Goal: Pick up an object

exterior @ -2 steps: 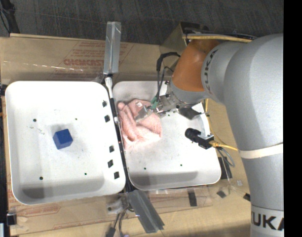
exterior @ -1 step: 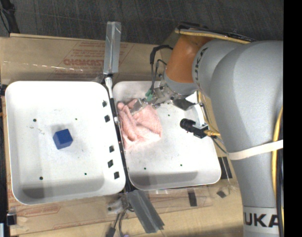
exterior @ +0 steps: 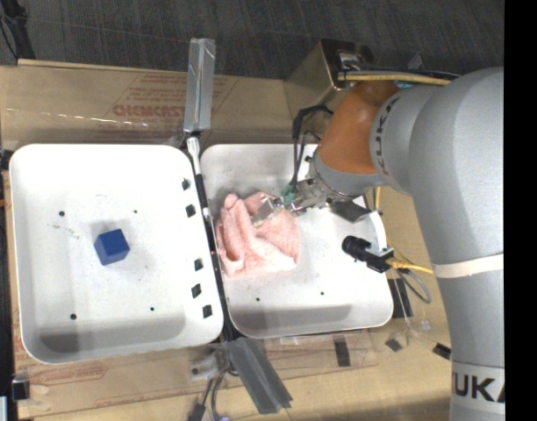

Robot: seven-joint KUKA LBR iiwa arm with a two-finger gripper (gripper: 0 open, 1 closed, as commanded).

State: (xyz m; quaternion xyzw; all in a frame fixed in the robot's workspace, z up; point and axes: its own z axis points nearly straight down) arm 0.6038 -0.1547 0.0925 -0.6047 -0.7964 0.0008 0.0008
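Nearest the lens, lower right of frame: the big grey arm casing (exterior: 466, 226) w/ a pale band, filling that side. Under it, brown cardboard (exterior: 58, 95) lines the bench below both bins.

Mid frame, right of centre: the shallow white right-hand bin (exterior: 339, 301). In its left half lies a crumpled pink cloth (exterior: 251, 235), soft fabric, bunched in folds. Its long axis runs roughly top-to-bottom of the frame, leaning a bit toward the lower right; upper end near the bin's divider, lower end fanned wider.

The two-finger gripper (exterior: 277, 207) comes in from the right, under the orange wrist band (exterior: 347, 139), tips down at the cloth's upper right edge, touching it. Jaws look narrow, w/ a fold of pink fabric seemingly pinched between them, though the tips are small & part hidden by fabric.

Left of centre: the shallow white left-hand bin (exterior: 40, 191), w/ a small blue cube (exterior: 111, 246) sitting well apart from everything, approx mid-bin.

Farther back, top of frame: dark carpet floor (exterior: 251, 7).
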